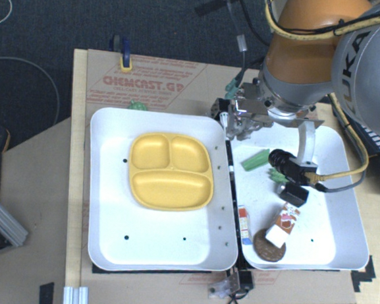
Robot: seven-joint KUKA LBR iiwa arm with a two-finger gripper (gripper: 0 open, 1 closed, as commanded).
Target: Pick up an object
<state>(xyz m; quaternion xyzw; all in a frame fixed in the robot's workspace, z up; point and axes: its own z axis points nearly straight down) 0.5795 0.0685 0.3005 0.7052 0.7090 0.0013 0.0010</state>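
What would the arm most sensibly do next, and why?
Probably shift toward one item and lower onto it. The gripper sits at the top left corner of the right bin, with nothing seen between its fingers. The green block lies closest, just below it; the small carton and brown disc lie farther down.

The arm [331,54] is showing a grey shell bearing dark lettering, with a broad orange band [315,10] above its wrist. Yellow and black cables [344,169] are looping around it, and the wrist is ending in bare metal fittings [249,113].
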